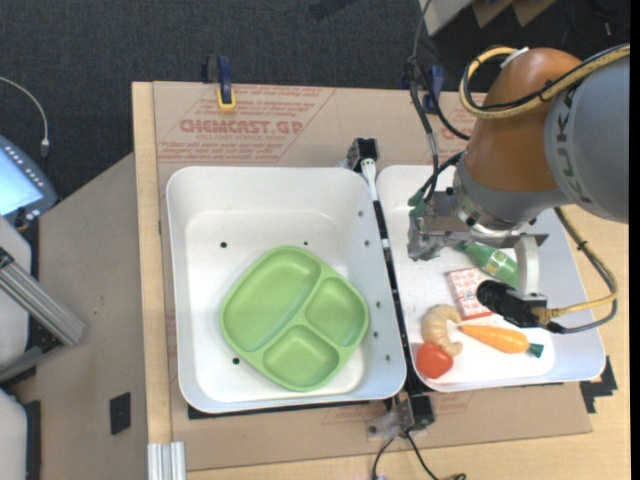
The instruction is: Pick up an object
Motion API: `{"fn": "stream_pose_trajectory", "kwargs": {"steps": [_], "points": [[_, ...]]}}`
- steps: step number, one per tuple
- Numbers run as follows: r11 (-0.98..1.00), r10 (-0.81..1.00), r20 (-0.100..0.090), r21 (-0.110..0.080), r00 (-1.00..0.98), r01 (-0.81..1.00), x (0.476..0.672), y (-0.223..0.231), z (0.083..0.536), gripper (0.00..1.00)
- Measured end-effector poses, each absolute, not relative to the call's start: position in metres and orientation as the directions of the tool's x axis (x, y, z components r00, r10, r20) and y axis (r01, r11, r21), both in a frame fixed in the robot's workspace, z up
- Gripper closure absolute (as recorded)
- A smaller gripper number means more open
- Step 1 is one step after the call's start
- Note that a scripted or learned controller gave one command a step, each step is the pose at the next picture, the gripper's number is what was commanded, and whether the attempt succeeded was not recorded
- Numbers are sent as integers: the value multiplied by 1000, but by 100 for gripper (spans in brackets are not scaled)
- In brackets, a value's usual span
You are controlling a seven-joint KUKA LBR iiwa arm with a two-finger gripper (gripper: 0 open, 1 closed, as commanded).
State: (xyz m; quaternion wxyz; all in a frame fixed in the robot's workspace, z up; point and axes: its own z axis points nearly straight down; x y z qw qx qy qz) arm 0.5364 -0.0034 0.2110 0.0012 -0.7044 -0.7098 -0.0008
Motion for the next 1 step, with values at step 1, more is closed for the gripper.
{"fn": "stream_pose_trajectory", "kwargs": {"steps": [1], "points": [[7,1000,3,0,-7,1000,534,57,211,100]]}}
